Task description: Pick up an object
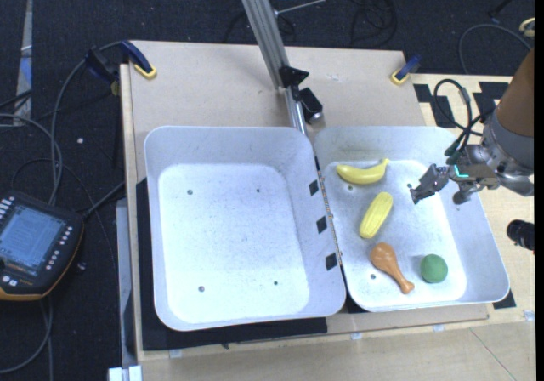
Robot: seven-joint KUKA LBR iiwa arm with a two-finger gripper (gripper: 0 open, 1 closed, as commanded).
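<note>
I can read no text, label, brand or number anywhere here: the lit screen of the handheld pendant [27, 239] lying on the floor to the left shows only a blur, its marks too small to make out.

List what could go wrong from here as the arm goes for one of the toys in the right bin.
1. The banana and corn cob lie close together, so the gripper may nudge one while reaching for the other.
2. The green ball looks round and could roll off.
3. The chicken leg lies near the right bin's front wall, which may crowd the approach.
</note>
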